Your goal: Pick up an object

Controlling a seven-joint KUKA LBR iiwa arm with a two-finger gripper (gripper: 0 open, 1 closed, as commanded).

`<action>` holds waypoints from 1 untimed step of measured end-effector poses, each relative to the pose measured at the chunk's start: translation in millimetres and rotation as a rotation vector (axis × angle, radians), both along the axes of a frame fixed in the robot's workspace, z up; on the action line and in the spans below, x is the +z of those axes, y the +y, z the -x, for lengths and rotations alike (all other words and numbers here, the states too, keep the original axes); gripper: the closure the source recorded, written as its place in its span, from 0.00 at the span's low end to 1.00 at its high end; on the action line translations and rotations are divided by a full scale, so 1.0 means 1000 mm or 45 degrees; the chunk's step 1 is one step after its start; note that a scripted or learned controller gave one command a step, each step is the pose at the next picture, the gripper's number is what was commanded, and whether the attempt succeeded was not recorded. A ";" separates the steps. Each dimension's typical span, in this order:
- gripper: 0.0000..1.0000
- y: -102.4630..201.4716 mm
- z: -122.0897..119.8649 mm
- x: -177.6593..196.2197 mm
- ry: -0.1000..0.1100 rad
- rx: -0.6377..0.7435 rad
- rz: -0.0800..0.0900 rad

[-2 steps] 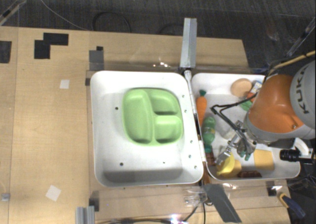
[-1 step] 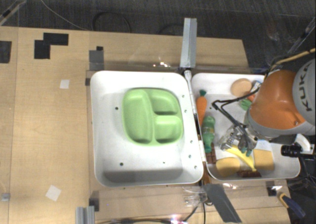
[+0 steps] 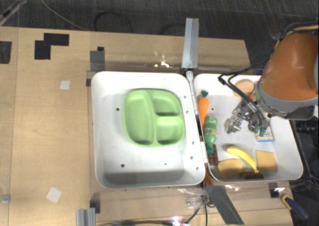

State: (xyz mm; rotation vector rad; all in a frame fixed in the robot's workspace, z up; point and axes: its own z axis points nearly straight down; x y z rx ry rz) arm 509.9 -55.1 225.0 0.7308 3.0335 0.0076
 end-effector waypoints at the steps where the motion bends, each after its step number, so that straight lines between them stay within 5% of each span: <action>1: 1.00 -0.067 0.007 -0.022 0.019 0.009 0.003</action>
